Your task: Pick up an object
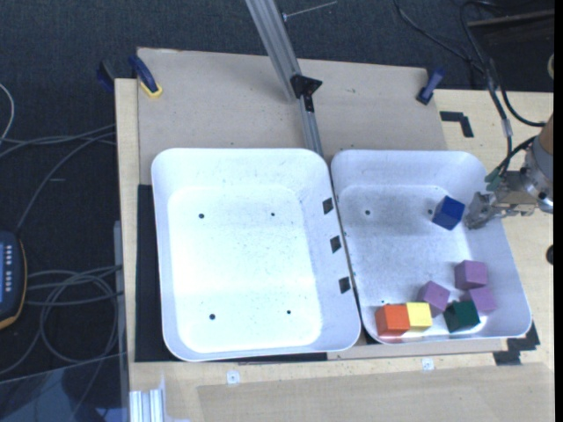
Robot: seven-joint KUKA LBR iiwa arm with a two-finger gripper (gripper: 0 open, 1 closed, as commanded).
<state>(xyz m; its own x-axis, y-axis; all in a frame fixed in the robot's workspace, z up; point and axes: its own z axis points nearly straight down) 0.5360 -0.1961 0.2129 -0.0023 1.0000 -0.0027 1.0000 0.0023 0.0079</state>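
Note:
In the right bin (387,236), a blue cube (449,212) sits toward the far right wall. My gripper (482,209) reaches in from the right edge and hangs just right of the cube, close to it or touching it. Along the bin's near right side lie an orange block (393,318), a yellow block (419,315), a dark green block (460,316) and three purple blocks (471,273), bunched together.
The left bin (176,236) sits beside the right one, and black clips (334,243) mark the shared rim. A slanted metal pole (280,47) rises from the bench behind the bins. Blue clamps (429,84) hold the back board. Cables lie on the floor at left.

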